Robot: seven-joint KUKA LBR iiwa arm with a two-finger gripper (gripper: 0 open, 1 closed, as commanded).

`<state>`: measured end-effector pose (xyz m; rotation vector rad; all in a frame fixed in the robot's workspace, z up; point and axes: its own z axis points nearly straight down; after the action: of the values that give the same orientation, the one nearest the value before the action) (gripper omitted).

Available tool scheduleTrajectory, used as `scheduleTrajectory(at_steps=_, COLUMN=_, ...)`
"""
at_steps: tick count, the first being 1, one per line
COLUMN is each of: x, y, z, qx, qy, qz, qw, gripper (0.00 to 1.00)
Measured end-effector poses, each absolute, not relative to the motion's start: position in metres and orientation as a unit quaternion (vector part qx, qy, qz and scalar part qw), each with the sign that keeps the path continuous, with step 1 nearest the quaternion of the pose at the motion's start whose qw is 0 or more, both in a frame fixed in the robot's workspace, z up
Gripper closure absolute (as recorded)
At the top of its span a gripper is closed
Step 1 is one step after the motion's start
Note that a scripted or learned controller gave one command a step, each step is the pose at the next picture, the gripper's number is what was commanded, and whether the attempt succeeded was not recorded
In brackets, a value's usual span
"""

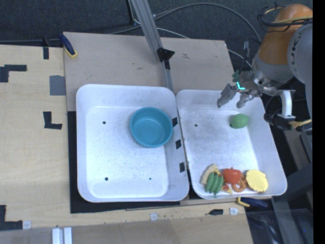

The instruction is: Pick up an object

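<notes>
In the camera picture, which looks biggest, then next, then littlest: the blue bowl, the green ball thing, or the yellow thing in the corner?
1. Blue bowl, clearly the biggest, in the left bin.
2 and 3. The yellow thing and the green ball thing look about alike in the right bin; the yellow one may be slightly bigger, but I would not rank them.

The grey arm (299, 39) comes in from the right, its orange band (284, 19) sitting up behind the wrist. The tool (233, 102) points down and leftward, its two fingers (224, 98) spread apart with nothing between them.
</notes>
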<state>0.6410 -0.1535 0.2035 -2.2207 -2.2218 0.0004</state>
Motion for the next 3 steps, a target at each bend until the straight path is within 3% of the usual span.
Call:
scheduleTrajectory(at_steps=1, x=0.641, y=-0.153, z=0.204, qx=-0.707, qy=-0.707, qz=0.0001, qw=0.0, gripper=0.0)
scheduleTrajectory(at_steps=3, x=0.633, y=-0.154, z=0.088, qx=-0.707, qy=-0.707, qz=0.0016, qw=0.002, gripper=0.0)
